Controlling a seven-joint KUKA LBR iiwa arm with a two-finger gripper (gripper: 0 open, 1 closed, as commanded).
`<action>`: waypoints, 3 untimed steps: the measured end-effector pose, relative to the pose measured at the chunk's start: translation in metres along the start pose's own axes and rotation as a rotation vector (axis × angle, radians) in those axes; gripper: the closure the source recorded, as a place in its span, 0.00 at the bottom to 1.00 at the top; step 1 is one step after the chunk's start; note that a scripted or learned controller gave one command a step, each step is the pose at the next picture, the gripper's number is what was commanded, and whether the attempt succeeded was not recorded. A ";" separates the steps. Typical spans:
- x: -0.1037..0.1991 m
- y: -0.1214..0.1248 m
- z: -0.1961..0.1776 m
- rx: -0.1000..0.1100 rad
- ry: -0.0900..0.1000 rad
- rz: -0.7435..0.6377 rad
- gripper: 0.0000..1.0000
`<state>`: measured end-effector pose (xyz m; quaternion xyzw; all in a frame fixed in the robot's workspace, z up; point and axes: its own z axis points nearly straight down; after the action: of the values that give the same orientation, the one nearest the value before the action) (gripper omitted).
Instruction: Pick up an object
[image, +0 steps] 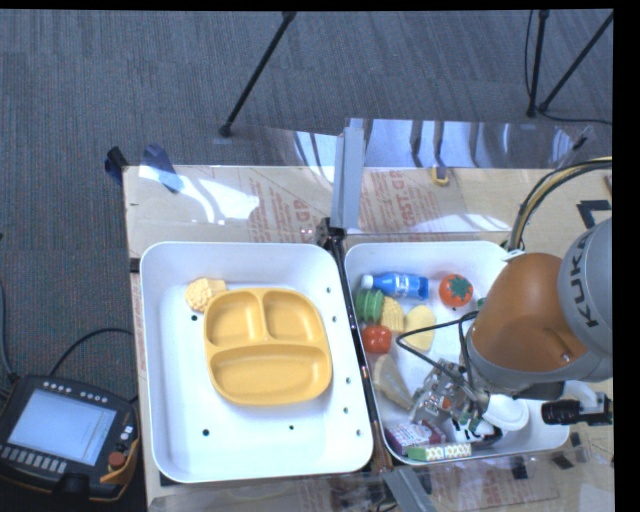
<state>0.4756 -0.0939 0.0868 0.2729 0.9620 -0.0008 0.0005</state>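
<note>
I have the tool (448, 400) low in the right white bin (425, 250), near its front edge, over a small red-and-white packet (410, 436); whether it is apart or together I cannot tell. Farther lie a red tomato (377, 338) and blue bottle (398, 285). Left, a yellow divided plastic plate (268, 345).

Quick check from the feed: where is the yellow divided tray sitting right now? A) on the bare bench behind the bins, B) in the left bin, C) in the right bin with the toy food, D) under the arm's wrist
B: the yellow divided tray lies flat in the left bin, apart from the arm over the right bin.
</note>
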 end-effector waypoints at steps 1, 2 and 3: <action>0.005 0.009 -0.001 -0.002 0.000 0.188 1.00; -0.034 0.066 -0.153 -0.009 -0.009 0.305 1.00; 0.020 0.170 -0.144 0.002 0.006 0.391 1.00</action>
<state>0.5480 0.0614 0.2305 0.4547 0.8906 -0.0008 -0.0022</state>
